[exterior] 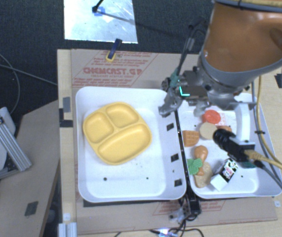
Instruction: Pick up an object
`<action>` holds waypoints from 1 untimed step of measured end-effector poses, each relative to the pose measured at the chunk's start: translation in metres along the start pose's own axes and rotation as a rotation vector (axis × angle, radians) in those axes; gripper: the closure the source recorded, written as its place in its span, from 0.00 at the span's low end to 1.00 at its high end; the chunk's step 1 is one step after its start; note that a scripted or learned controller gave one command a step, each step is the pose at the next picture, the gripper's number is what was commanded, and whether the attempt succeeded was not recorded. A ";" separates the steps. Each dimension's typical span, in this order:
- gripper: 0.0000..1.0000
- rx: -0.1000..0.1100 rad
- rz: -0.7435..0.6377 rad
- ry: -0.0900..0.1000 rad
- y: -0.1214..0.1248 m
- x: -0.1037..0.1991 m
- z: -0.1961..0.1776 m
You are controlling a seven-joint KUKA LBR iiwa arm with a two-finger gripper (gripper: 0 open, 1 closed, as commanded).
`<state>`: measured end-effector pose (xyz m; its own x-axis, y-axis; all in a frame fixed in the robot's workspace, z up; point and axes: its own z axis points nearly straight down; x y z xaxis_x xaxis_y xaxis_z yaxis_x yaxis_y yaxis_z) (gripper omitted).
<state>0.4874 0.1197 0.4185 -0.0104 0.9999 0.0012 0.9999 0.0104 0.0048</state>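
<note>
Left bin (89, 181): yellow divided plate (117, 132) sits centre-left, nothing else on it. Gripper (169, 104) hangs over the rim where the two bins meet, near their far edge; can't tell if it's released or clenched. Right bin (259, 184): orange-red piece (212, 116), bread slice (190, 138), green toy (195, 166), black-and-white box (224, 174) toward its near edge.

A yellow three-compartment plate (117, 132) lies flat in the left bin, left of the gripper (169, 102). Below the gripper, in the right bin, small toy foods (200, 154) cluster: a red-orange round piece (212, 116), tan bits, something green.
</note>
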 end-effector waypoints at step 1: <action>0.00 -0.001 0.001 0.003 0.002 0.057 -0.042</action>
<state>0.4889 0.1768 0.4607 -0.0092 1.0000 0.0039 0.9999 0.0092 0.0062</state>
